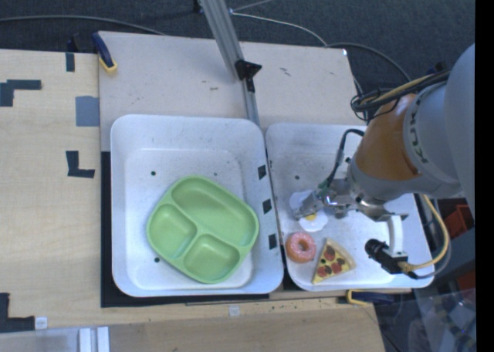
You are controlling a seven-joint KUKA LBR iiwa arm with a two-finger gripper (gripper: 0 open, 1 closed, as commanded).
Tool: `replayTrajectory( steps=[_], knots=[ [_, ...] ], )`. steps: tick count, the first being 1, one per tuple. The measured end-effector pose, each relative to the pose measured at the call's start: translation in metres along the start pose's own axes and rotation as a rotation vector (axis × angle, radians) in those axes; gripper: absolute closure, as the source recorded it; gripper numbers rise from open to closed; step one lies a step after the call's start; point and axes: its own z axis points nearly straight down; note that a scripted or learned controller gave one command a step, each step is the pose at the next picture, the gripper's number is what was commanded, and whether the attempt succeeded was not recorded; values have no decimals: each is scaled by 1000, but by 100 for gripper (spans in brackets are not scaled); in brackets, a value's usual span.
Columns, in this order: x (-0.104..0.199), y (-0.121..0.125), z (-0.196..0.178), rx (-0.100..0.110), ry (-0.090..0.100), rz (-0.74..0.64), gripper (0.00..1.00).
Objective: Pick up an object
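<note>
In the right bin [297,146] lie a pink-frosted donut [300,247], a pizza slice [333,261] with red toppings, and a white fried egg [312,223] with a yellow yolk. My gripper [312,205] is down in this bin, directly over the far edge of the egg and partly covering it. The donut lies just in front of the gripper and the pizza slice sits front right of it. The grey arm with its orange band [386,150] comes in from the right.
The left bin [127,188] holds a green divided plate [202,228]. A metal pole [220,18] slants down toward the gap between the bins. Cables [432,227] hang along the right bin's right side. A blue and yellow clamp [104,51] lies at the bench's far left.
</note>
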Motion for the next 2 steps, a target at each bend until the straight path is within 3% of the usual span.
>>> replayTrajectory(
  steps=[1,2],
  knots=[
    [1,0,-11,0,2,-2,100],
    [3,-1,-53,-3,1,-1,100]
  ],
)
